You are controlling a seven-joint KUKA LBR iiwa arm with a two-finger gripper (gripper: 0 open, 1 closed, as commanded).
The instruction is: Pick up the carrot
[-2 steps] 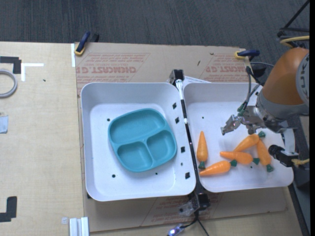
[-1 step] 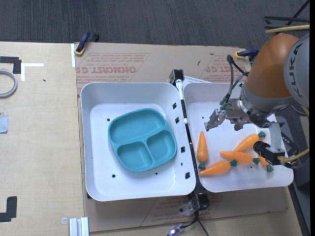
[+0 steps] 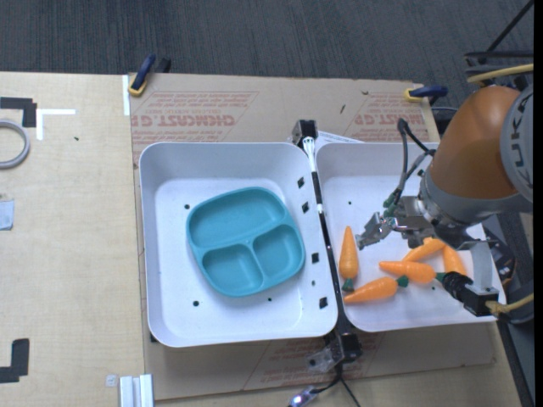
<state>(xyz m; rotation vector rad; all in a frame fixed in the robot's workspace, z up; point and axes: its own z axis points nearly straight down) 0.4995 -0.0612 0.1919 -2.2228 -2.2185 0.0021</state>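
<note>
**My claw hangs over the carrots**

Close to the front, orange plastic carrots (image 3: 371, 291) lie in the right white bin (image 3: 373, 185). My metal gripper (image 3: 373, 231) hangs open above them, holding nothing. Farther left sits a blue divided plate (image 3: 244, 240).

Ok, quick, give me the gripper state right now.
Gripper: open, nothing between its fingers; it hangs over the right bin, just right of the upright carrot by the divider.
</note>
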